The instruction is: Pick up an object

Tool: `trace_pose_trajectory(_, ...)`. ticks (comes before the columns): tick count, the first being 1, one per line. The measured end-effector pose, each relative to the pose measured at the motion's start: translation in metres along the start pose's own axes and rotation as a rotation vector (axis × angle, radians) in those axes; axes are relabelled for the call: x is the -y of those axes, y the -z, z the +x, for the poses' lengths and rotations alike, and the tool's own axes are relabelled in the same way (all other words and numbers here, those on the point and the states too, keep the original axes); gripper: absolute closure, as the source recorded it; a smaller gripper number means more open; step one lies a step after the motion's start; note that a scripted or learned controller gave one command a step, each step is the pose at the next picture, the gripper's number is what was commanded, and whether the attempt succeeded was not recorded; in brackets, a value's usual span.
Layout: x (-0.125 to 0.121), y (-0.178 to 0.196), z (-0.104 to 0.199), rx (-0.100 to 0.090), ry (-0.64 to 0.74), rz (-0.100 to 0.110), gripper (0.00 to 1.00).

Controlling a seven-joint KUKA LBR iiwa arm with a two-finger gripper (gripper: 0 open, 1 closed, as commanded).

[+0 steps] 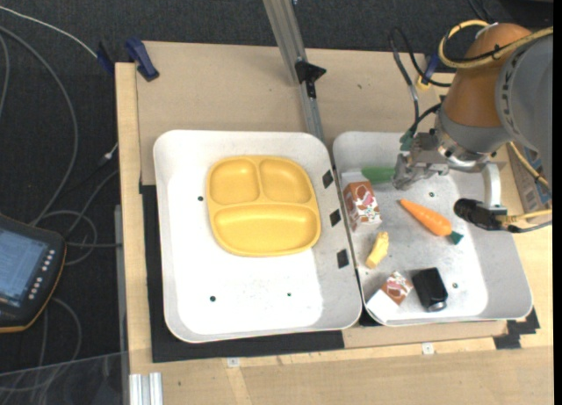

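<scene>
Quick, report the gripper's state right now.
Gripper: low over the right bin, beside a green object; open or shut cannot be told.

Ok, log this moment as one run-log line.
gripper: low at right bin's back, over green object | grasp: unconfirmed | carrot, black block: untouched | yellow tray: left bin

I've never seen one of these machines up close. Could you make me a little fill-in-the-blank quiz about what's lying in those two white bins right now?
1. The yellow divided tray lies in the ____ bin.
2. The carrot is orange with a ____ tip.
3. The black block lies in the right bin beside a small ____ and white carton.
4. The end effector hangs over the ____ bin.

Missing words: left; green; red; right
</scene>
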State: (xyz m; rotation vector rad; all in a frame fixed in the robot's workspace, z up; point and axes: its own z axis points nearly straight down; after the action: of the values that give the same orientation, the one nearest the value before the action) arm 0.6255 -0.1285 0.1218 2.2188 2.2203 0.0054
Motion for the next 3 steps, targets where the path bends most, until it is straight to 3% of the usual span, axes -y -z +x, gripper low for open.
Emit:
trace_pose_trajectory(2, -0.018, 0.098, -0.005, 0.002, 0.001, -0.004, 1.0)
trace_pose_trajectory(3, -0.02, 0.121, -0.005, 0.001, 0.001, -0.001, 1.0)
